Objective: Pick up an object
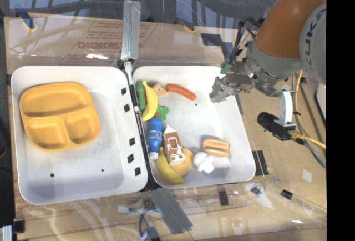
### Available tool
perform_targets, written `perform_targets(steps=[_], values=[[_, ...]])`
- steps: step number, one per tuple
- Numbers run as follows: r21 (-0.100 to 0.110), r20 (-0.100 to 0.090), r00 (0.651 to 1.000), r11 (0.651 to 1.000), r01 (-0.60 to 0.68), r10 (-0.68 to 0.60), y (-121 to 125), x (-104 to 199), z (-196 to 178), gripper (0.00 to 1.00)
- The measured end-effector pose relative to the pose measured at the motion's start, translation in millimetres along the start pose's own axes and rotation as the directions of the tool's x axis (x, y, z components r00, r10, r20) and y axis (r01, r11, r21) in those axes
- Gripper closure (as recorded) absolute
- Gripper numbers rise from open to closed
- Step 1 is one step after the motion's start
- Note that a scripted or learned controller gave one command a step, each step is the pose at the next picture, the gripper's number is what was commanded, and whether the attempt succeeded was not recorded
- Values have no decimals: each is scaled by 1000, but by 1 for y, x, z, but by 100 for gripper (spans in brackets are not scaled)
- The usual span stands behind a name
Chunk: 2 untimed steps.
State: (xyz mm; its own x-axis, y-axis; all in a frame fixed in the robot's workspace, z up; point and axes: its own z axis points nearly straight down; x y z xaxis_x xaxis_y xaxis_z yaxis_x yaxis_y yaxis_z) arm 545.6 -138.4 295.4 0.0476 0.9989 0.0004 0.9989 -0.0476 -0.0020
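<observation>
A: Where is the arm (288,18)?

B: It comes in from the upper right of the frame. The orange band sits high at the right, and the wrist slants down and to the left. The gripper (217,93) hangs over the upper right corner of the right bin (233,129), near its right wall.

A: Are the jaws open or closed?

B: I cannot tell; the tip is small, dark and blurred. Nothing shows between them.

A: What lies in that bin?

B: Everything is well apart from the gripper, mostly along the bin's left side. A red sausage (181,91) lies near the top, the closest thing to the tip. To its left are a yellow banana (148,104) and a green piece (141,96) against the left wall. Below them is a blue bottle (153,135), then a small white and orange box (173,147) touching a second banana (169,170) at the bottom. A hot dog bun (216,147) lies right of centre, low, with a white lump (204,163) just beside it.

A: And the left bin (66,173)?

B: It holds a yellow tray (58,115) with compartments, in its upper left part. Both bins sit side by side on the bench (266,190).
</observation>
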Motion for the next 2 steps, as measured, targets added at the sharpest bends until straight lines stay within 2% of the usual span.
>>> perform_targets(steps=[1, 2], values=[[8, 0, 998, 998, -56, 56, -13, -60, 84, 100], [-4, 0, 925, 925, -380, 380, -23, -26, -13, 100]])
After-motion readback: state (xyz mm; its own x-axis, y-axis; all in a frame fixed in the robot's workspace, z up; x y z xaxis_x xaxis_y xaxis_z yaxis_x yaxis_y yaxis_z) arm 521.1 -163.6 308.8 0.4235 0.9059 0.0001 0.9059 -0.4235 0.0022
